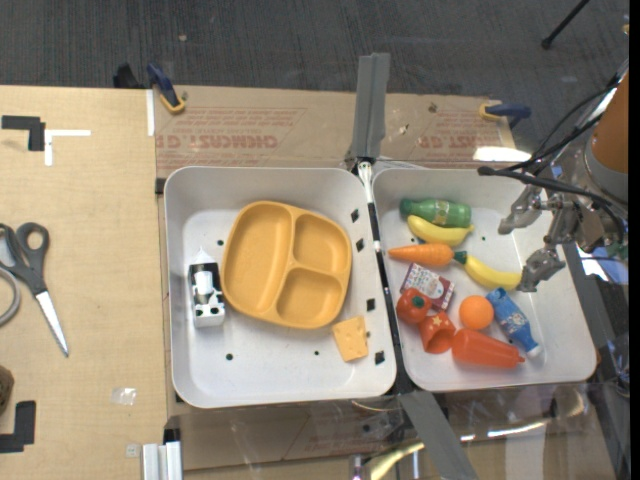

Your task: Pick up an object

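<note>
Yellow plastic is what sits nearest your tool (535, 243): a toy banana (490, 272) lying in the right bin (575, 368), its far tip just beside the lower finger. The tool hangs over that bin's right side with its two fingers spread apart and nothing between them.

You should expect the banana to be light, hollow and stiff, with a smooth skin that may slip if pinched on the curve. Take it across the middle of its body, fingers on the two long flanks, not at the tapered ends.

Close around it you have a second banana (438, 230) below a green bottle (436, 210), a carrot (421, 254), an orange ball (477, 312), a blue bottle (514, 321) and an orange cone (486, 350). The ball is round and likely to roll off the fingers; the blue bottle lies just beside the banana's end, so a low approach could nudge it.

Over in the left bin (190, 368) lie a yellow divided plate (288, 264), a cheese wedge (351, 339) and a small white carton (207, 295), well apart from the tool.
</note>
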You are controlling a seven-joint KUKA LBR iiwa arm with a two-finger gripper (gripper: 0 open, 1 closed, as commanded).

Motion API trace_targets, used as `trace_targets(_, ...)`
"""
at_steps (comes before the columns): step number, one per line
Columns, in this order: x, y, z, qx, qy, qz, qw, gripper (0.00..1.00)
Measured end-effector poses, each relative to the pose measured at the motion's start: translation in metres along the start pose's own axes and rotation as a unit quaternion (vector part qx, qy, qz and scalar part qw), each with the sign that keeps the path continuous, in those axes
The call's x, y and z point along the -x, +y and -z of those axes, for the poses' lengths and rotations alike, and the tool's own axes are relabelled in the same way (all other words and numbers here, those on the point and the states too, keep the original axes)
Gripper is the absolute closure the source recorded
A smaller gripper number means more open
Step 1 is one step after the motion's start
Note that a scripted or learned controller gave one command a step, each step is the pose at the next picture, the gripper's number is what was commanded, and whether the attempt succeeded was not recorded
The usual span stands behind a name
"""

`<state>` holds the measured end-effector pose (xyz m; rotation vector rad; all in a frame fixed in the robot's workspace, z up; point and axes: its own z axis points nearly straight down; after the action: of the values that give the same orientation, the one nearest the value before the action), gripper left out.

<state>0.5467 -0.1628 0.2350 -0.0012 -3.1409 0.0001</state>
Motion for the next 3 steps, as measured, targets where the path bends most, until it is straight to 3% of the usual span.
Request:
trace_targets(1, 0.042, 0.001, -0.144, 0.0, -0.002, 0.067, 0.9977, 0.0)
trace_targets(2, -0.016, -0.032, -0.145, 0.001, 0.0, 0.069, 0.9976, 0.0)
trace_targets(3, -0.048, -0.008, -0.138, -0.003, -0.013, 0.004, 0.9999, 0.0)
